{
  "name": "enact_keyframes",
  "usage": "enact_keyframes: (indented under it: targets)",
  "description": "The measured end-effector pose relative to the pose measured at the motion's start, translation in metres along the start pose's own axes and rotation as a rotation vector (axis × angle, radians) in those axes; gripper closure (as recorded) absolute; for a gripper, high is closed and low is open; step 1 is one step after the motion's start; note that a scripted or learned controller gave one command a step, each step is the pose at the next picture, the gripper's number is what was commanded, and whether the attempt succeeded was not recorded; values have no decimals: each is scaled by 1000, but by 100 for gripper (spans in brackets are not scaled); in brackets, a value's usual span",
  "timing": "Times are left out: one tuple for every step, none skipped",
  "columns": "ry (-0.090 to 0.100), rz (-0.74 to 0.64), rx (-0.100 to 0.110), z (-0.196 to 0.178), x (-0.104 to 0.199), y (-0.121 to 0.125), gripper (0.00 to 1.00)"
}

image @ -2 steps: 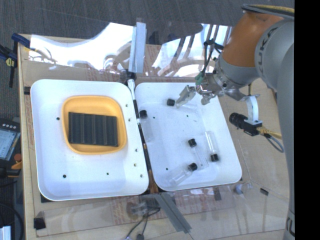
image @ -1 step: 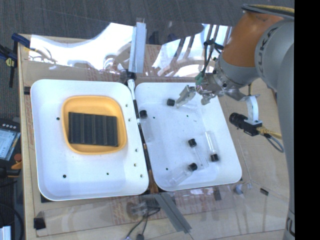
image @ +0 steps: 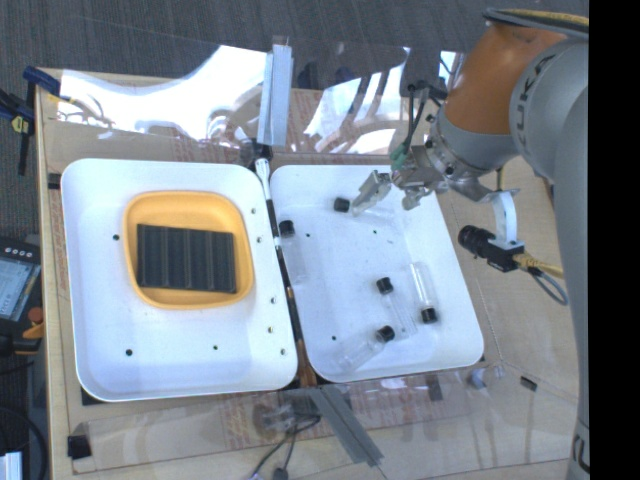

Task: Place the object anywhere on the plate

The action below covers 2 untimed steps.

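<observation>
A yellow plate (image: 186, 208) with a black ridged insert (image: 187, 258) lies in the left bin (image: 100, 328). Several clear vials with black caps are scattered in the right bin (image: 335, 268). One vial (image: 422, 286) lies at the right, another (image: 362, 348) near the front edge. Loose-looking black caps sit at the back (image: 341, 205), by the left wall (image: 286, 228) and in the middle (image: 384, 286). My gripper (image: 392, 196) hovers over the right bin's back area, open, with nothing between its fingers. The back cap lies just left of it.
A raised divider (image: 278, 258) runs between the two bins. Crumpled clear plastic sheeting (image: 230, 98) and an upright bar (image: 276, 88) stand behind the bins. A black cable connector (image: 485, 246) hangs off the arm at the right bin's right rim.
</observation>
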State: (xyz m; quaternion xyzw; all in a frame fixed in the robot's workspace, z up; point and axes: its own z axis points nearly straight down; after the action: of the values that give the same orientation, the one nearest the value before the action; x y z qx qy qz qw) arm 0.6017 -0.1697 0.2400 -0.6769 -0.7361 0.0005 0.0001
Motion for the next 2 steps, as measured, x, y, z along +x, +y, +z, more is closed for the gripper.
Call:
enact_keyframes:
  targets:
    - [0,0,0,0,0,0,0]
    - [0,0,0,0,0,0,0]
